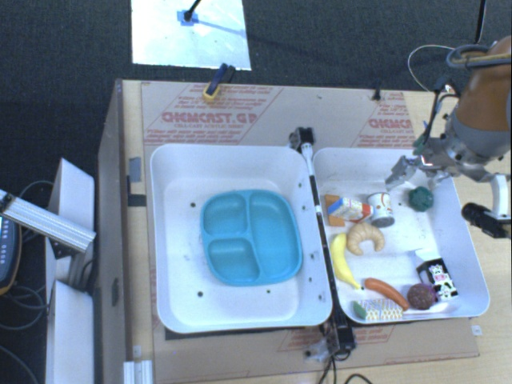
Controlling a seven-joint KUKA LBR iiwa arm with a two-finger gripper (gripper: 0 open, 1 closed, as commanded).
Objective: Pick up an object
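one gripper [416, 169] hangs spread and empty over the right bin [472, 282], approach in hand, the green ball [422, 198] just beside its fingers; next it must lower and close.

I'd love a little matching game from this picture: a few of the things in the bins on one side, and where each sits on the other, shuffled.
Things:
1. blue divided tray
2. banana
3. green ball
4. croissant

Places:
A. right bin, far side, just below the end effector
B. middle of the left bin
C. right bin, along its left wall
D. right bin, middle, just below the small can

Pairs: 1-B, 2-C, 3-A, 4-D
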